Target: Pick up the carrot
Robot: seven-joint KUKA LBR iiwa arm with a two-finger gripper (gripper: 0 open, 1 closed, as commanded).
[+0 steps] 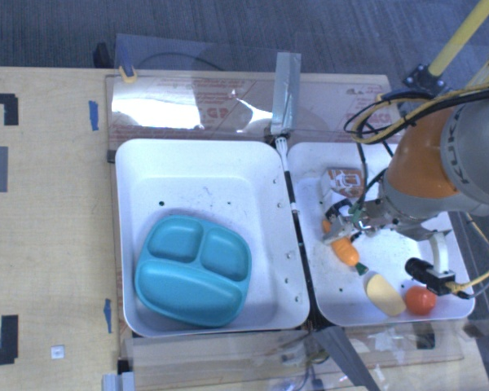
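Two shallow white bins are seen from above, side by side on a pale wooden counter. The left bin holds a turquoise divided plate with three compartments, lying toward the near left of that bin. The right bin holds several small items. The carrot, a short orange piece with a green stub at its lower right end, lies tilted on the bin floor near the middle of the right bin. Just beyond its lower right end lies a pale yellow oblong item, and touching that item's right side is a small red-orange round item. A crumpled printed packet lies toward the far side of the same bin. The grey arm with its orange band is seen reaching in from the right over the right bin. The claw sits just above the carrot's upper end, amid wires and dark parts; whether it is spread or pressed together cannot be told, and the carrot is not seen to be lifted off the bin floor.
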